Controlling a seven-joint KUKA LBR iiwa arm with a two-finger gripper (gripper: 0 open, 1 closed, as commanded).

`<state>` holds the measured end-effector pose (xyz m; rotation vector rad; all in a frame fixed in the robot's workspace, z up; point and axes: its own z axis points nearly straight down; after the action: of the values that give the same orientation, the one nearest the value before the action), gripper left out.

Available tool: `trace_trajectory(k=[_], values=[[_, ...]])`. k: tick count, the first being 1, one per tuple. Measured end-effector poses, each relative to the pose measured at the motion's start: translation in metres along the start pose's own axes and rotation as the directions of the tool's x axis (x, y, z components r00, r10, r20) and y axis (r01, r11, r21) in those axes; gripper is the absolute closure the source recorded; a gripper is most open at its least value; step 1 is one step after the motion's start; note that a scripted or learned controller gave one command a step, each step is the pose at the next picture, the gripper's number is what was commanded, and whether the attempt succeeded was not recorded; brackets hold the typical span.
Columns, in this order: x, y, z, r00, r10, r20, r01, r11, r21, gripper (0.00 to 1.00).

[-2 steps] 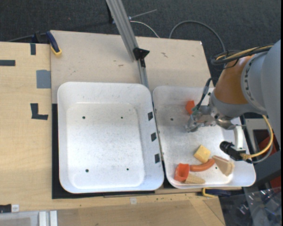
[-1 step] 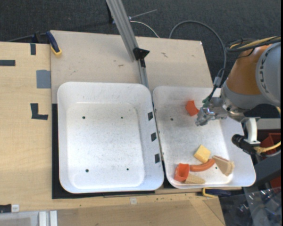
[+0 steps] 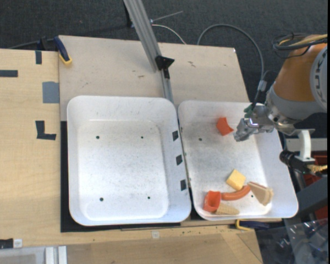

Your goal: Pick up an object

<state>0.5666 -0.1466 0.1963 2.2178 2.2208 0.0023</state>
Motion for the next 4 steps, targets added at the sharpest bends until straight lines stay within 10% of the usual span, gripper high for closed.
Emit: trace_trajectory(k=[1,4], values=[[0.006,0.01,-0.051,1.0,-0.001,0.0,0.001,1.0,-0.001,1.0],[0.146,-0.018,-0.028,1.0,-0.004,-0.003,0.004,1.0,0.006,1.0]])
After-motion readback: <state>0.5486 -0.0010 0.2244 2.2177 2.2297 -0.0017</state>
